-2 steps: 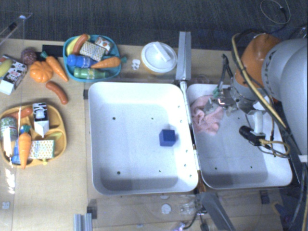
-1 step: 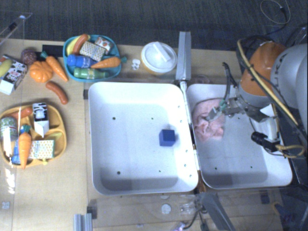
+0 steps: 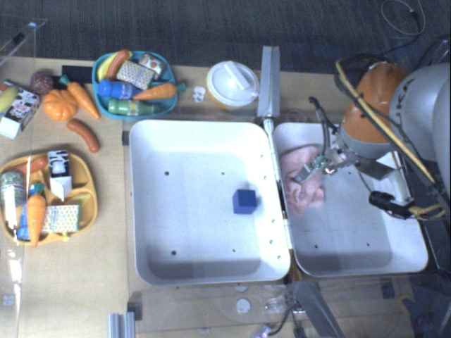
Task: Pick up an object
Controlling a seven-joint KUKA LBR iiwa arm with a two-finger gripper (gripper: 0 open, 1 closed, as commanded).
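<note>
Your grey KUKA arm with the orange band (image 3: 384, 111) reaches in from the right over the wooden table (image 3: 106, 210), its wrist hanging above the right shallow white plastic bin (image 3: 366, 248).

The left shallow white plastic bin (image 3: 183, 259) carries a single small blue cube (image 3: 244, 201), sitting right of centre and well apart from the arm.

The soft pale-pink crumpled object (image 3: 304, 182) lies against the left wall of the right bin, close to the divider between the two bins.

The gripper (image 3: 320, 166) sits at the pink object's upper right edge, touching or just above it. You cannot tell from this slanted view whether it is spread or pressed together, and nothing is visibly pinched in it.

Your likeliest failure, judging from this pose: the gripper meets only the rim of a limp, folded thing, so it may close on a thin fold that slips free on lifting, or come up with nothing.

A second risk is the bin wall. The pink object lies so near it that a small drift leftward could drive the gripper into the wall or the divider.

The loose black and yellow cables (image 3: 394, 153) draped along the wrist could snag as the arm rises.
</note>
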